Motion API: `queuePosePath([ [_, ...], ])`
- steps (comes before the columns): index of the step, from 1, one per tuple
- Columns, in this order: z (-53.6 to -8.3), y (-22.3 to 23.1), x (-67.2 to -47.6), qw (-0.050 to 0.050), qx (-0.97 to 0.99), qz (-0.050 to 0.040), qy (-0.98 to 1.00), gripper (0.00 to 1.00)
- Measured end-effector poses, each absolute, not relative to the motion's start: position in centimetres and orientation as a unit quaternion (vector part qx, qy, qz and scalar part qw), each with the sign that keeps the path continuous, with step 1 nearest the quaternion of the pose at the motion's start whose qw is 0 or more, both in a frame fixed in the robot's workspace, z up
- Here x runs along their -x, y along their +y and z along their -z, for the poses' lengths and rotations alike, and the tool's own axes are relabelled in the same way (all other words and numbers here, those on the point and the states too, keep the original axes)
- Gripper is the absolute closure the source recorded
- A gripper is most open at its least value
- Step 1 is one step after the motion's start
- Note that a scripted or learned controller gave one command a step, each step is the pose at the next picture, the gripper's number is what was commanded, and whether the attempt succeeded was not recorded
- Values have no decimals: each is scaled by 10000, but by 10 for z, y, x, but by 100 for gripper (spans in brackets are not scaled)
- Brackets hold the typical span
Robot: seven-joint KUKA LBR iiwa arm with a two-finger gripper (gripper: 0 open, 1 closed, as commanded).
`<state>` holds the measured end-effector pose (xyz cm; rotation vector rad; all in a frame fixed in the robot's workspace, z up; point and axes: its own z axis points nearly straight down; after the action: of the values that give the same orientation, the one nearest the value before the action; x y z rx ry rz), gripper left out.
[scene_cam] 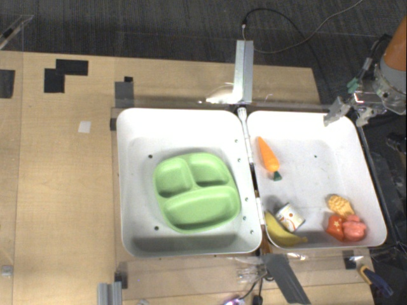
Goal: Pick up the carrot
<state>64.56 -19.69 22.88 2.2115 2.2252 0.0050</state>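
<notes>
- Camera view: the gripper [346, 110] is hanging over the far right corner of the right bin [318, 170]; its finger state cannot be told from this slant.
- The carrot [268, 155] is lying on the right bin's floor, well apart from the gripper, off to its left and nearer the camera, close to the divide between the bins, with its green end pointing toward the near side.
- A banana [283, 232] and a small can [290, 216] are touching each other in the near left corner, far from the gripper.
- A yellow textured item [339, 204] and a red fruit [347, 227] are sitting by the near right wall.
- A green divided plate [197, 192] is resting in the left bin [140, 170], farthest from the gripper.
</notes>
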Motion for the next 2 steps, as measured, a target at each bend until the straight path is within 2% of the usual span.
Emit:
queuePosePath([
  [1, -148, -154, -577, 17, -6395, -14, 7688, 0],
  [2, -94, -98, -603, 33, -6235, -21, 7818, 0],
])
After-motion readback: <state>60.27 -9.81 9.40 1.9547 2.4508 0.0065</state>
